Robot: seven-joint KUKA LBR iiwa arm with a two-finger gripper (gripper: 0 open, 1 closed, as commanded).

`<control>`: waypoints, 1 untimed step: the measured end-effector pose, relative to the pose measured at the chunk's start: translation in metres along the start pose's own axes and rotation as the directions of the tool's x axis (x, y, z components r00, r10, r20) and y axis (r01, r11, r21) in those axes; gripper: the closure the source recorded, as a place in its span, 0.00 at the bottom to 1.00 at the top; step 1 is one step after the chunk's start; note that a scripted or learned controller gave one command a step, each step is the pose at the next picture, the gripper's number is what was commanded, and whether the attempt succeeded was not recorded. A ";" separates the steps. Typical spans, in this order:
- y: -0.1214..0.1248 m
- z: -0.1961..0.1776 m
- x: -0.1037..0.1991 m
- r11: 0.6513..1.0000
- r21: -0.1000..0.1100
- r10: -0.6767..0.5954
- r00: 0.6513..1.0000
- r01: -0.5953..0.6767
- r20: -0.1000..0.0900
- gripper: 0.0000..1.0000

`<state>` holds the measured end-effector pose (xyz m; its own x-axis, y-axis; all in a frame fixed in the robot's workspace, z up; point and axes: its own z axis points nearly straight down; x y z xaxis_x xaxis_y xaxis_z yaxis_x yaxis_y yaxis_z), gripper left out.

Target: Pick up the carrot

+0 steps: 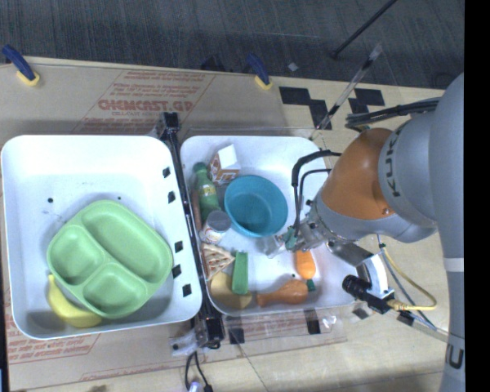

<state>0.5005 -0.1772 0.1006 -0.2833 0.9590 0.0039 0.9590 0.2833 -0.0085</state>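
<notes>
The carrot lies in the right bin, near its front wall, just beside the blue bowl. The jaws hover close above it; whether they are released or clenched, I cannot tell. They may slip off, because the neighbours are crowding.

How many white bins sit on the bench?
2: the left bin holds a green divided plate; the right bin holds the carrot, a blue bowl and other items.

Claw just above carrot in right bin
</notes>
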 end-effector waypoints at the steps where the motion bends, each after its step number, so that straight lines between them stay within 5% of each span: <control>1: 0.012 -0.078 0.031 0.998 -0.008 0.063 0.998 -0.063 0.003 1.00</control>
